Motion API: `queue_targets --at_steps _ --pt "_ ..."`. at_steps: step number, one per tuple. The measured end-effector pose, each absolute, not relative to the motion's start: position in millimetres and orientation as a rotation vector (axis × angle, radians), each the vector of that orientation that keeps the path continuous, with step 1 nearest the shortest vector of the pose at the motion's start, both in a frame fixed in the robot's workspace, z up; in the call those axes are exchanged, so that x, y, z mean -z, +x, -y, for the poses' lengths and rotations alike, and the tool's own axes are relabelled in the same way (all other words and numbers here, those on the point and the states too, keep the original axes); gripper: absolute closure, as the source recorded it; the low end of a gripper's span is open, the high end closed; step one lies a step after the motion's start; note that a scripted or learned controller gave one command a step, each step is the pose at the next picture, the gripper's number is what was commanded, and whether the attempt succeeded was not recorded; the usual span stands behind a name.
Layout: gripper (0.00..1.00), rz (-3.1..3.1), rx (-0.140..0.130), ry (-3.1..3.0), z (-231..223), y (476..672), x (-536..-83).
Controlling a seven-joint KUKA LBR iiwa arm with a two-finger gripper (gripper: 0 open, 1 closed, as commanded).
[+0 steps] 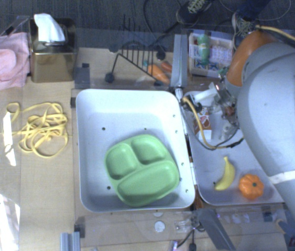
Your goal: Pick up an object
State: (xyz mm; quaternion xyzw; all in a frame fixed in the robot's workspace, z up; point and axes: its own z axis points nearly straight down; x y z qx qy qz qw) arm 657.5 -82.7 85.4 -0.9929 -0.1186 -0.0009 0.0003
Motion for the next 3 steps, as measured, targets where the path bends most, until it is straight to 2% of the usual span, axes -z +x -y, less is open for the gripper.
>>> queue_targets --at_steps 1,2,3 --pt "0.0 0.374 -0.001 -3.118 83 659.8 -86" --pt "0.0 0.498 0.009 -3.105 147 565.4 -87" --pt "0.0 0.736 0.014 -3.058 151 489.7 -87"
